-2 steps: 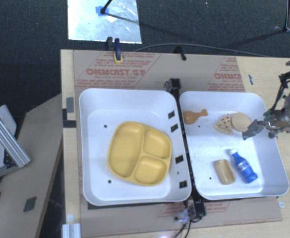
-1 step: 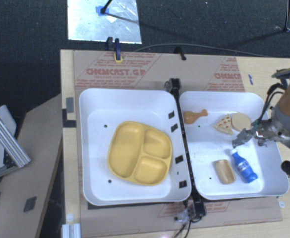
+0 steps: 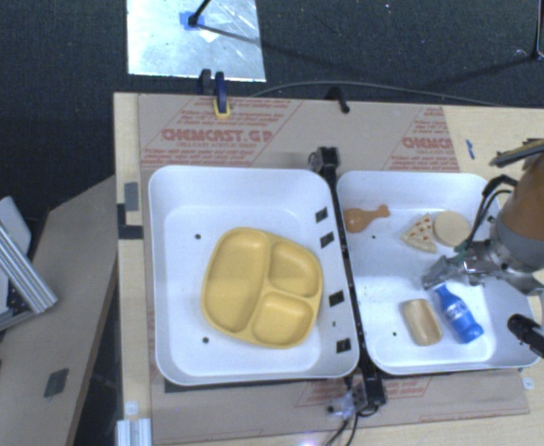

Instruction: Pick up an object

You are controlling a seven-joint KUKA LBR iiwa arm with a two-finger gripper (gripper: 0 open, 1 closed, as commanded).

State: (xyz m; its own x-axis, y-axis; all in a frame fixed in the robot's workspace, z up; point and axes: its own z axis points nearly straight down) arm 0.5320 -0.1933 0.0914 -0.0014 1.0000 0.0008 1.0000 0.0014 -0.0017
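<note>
The arm [image 3: 532, 207] reaches over the right bin [image 3: 383, 342], and its gripper [image 3: 448, 272] hangs low there; how it is set I cannot tell. Far off on the gripper's other side, the left bin [image 3: 174, 342] holds a yellow divided plate [image 3: 262, 286]. Just beneath the gripper lies a blue bottle [image 3: 457, 312], seemingly touching or nearly so, with a tan block [image 3: 421, 322] beside it. Beyond the gripper sit a pizza slice [image 3: 419, 233], a round biscuit [image 3: 451, 227] and a drumstick [image 3: 364, 217]. Nothing looks lifted, so I judge the pick not yet done: grasping and raising remain.
</note>
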